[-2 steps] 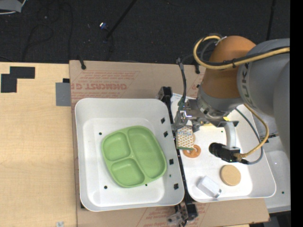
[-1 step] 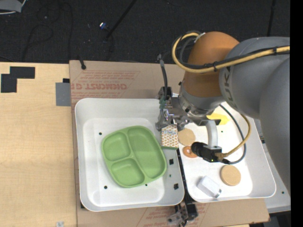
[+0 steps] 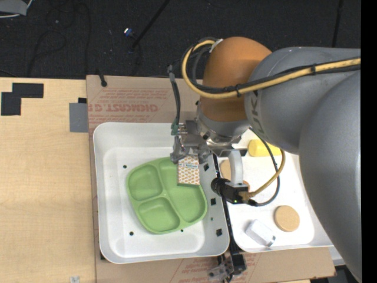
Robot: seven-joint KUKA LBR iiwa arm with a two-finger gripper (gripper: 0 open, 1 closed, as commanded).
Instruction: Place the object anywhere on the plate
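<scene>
— Patterned card status?

— I've got it pinched in my tool, hanging over the right edge of the green divided plate in the left bin.

— What's left?

— Carrying looks done; I judge only lowering and letting go remain.

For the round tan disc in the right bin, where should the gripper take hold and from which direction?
Judging by its pose, the round tan disc lies flat in the right white bin, so a straight-down approach seems best, with the fingers closing across its width on opposite edges. The small white block sits close on the disc's lower left, so I would set the fingers on the upper-left and lower-right edges.
</scene>
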